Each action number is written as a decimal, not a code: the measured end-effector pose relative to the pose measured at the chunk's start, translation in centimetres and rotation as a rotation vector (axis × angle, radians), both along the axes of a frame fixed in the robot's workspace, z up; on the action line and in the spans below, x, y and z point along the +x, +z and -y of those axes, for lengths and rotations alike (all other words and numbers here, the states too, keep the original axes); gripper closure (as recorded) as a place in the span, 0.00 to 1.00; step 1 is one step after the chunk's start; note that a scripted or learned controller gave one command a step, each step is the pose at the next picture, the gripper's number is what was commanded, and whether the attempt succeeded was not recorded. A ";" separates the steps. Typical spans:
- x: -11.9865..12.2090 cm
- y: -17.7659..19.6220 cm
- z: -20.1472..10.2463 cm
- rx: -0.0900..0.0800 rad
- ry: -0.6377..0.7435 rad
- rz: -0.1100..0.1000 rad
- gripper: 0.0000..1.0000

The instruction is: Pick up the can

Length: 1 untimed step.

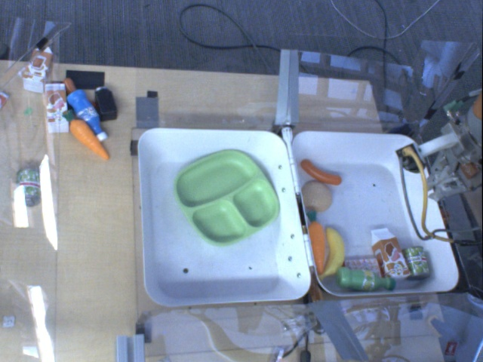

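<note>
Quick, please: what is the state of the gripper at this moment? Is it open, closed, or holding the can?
Gripper: at the right bin's far right edge; open or closed cannot be told. It is not holding the can, which stands in that bin's near right corner.

- I see a green divided plate [226, 196] in the left bin [158, 225].
- The right bin [370, 164] holds a sausage [321, 173], carrot [318, 247], banana [335, 250], green bottle [362, 280] and juice carton [388, 253].

Arm [460, 153] cut off at right edge, jaws unreadable.
</note>
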<state>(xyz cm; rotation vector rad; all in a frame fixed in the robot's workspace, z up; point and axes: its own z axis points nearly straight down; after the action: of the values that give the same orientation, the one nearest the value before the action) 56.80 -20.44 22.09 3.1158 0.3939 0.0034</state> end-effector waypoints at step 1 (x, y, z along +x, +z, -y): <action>0.5 1.1 0.0 0.001 -0.025 -0.001 1.00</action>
<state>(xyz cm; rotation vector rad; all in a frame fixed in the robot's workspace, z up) 57.26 -20.47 23.18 3.1213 0.3546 0.0021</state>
